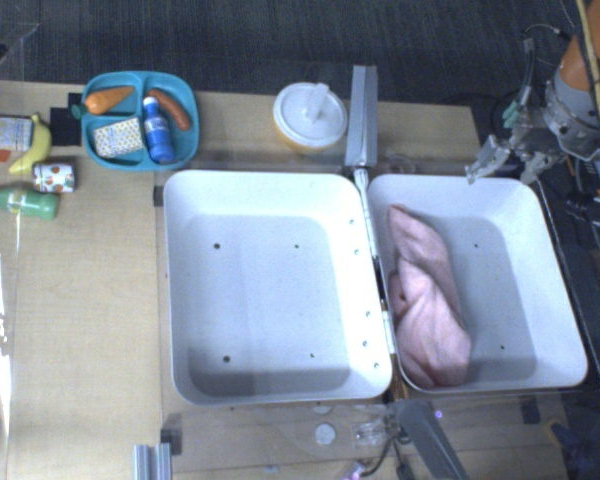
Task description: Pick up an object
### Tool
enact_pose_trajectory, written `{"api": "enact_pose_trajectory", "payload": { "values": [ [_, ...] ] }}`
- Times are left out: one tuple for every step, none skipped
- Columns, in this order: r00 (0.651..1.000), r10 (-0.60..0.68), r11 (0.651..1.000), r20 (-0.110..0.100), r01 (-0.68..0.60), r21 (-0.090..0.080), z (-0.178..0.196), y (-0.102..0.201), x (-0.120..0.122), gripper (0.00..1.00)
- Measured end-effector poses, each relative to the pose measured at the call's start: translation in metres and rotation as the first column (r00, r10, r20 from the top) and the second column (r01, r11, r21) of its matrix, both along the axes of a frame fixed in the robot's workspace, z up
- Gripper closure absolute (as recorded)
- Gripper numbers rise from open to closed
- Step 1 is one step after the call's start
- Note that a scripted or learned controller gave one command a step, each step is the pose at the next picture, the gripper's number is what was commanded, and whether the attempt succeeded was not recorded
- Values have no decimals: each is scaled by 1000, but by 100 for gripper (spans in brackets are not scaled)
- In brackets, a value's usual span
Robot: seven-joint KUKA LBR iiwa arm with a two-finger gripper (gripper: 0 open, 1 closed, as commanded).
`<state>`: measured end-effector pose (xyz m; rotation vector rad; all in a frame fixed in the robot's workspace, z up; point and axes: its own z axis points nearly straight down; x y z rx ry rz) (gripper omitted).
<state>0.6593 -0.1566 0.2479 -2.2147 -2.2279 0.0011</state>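
Observation:
A crumpled pink cloth (426, 300) lies along the left side of the right bin (540, 268), stretching from near the far wall to the near wall. My gripper (504, 168) hovers over the far right corner of that bin, up and to the right of the cloth and apart from it. Its fingers are spread open with nothing between them. The arm, with its orange band, comes in from the top right.
The left bin (190, 298) sits beside the right one, and a metal divider (361, 118) stands behind their joint. On the bench behind are a white-lidded cup (310, 114), a blue tray (185, 103) of toy food, a banana (32, 143), a small can (53, 177) and a green bottle (20, 202).

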Motion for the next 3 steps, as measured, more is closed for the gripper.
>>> {"api": "enact_pose_trajectory", "payload": {
  "values": [
    [995,102,995,-2,-102,1,-127,46,9,0],
    [993,121,993,7,-121,0,-158,41,-48,0],
    [978,210,978,16,-210,-4,-158,46,-94,0]
  ]
}}
